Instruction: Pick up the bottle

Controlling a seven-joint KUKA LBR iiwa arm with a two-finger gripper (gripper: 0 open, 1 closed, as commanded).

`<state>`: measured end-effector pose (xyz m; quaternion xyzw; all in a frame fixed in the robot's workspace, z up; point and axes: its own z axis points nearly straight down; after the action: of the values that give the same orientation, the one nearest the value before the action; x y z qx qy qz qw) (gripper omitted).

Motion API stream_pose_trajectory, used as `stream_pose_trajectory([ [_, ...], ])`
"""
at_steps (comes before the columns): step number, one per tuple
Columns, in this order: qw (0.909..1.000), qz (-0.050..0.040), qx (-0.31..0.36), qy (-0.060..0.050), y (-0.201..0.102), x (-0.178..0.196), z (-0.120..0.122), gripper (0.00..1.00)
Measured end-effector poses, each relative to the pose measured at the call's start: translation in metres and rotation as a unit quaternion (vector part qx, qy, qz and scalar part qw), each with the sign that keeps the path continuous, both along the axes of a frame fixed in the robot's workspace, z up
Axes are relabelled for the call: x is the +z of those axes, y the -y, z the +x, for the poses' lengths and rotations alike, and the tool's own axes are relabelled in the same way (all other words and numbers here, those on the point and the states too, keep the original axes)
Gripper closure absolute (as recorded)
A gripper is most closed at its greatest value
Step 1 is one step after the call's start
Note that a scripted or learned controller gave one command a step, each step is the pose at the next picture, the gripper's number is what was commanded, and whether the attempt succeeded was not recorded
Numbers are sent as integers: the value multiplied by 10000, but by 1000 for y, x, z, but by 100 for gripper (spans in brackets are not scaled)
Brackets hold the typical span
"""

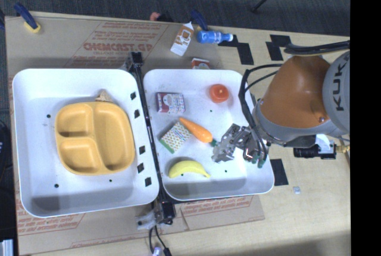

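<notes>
A small blue bottle (211, 37) with a white cap lies on its side on the bench, just beyond the far rim of the right bin (259, 180). My gripper (228, 145) hangs low inside the right bin near its front right corner, far from the bottle. It is just right of the carrot (196, 130) and above the banana (188, 169). Nothing shows in its grasp.
The right bin also holds a red and white carton (171, 103), a green patterned box (175, 137) and a round orange-red object (218, 93). A yellow divided plate (94, 137) lies in the left bin (30, 189). A small carton (182, 39) lies next to the bottle.
</notes>
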<state>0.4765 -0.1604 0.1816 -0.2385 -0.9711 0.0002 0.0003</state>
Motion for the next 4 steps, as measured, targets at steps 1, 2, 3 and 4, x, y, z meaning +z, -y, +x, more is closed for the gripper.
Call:
stream_pose_trajectory([
  [1, 9900, -2, 1413, 5, 49, 18, 0, 100],
  [2, 9949, 5, 1004, -5, -31, -7, 0, 100],
  [3, 9858, -2, 1680, 3, 21, 29, 0, 100],
  [4, 9881, -6, 1541, 8, 51, 23, 0, 100],
])
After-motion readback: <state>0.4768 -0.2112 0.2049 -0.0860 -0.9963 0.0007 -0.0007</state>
